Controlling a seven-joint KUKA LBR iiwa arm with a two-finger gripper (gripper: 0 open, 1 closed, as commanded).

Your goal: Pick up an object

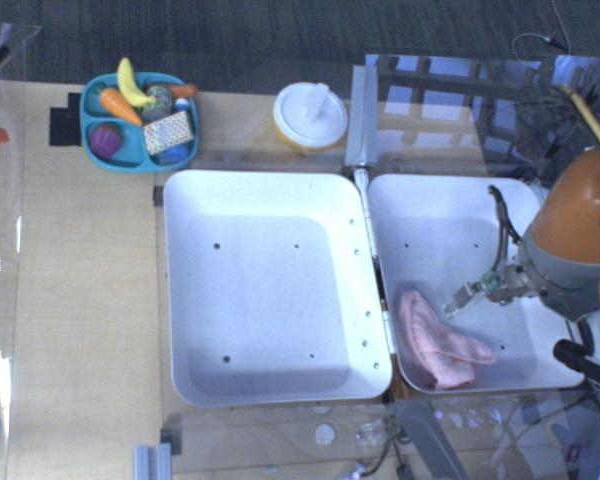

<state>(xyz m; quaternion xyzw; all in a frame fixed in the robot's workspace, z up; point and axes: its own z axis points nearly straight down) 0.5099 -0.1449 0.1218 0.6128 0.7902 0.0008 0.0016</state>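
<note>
Arm: grey with an orange band [580,213], it reaches in from 3 o'clock and hangs over the right bin.
Jaws: the gripper [458,300] sits low over the right bin, pointing toward 9 o'clock; whether the jaws are open or closed I cannot tell, and nothing shows between them.
Cloth: a crumpled pink cloth [435,343] lies in the right bin toward its 7 o'clock corner, just beside the gripper and on its 7 o'clock side; whether they touch I cannot tell.
Right bin: a shallow white bin [420,218] at the 3 o'clock side of the counter, holding the cloth.
Left bin: a shallow white bin [270,278] touching the right bin along its 3 o'clock edge, with small dark holes in its floor.
Counter: a pale wooden counter [70,298] carries both bins.
Tray: a blue divided tray [90,133] stands at 11 o'clock of the left bin, well apart from it, with toy food in it: a banana [130,83], a carrot [118,104], a purple piece [105,140] and a speckled block [169,131].
Lidded cup: a round white lid on a yellow cup [310,116] stands on the counter at 12 o'clock, near the far edge of the left bin.
</note>
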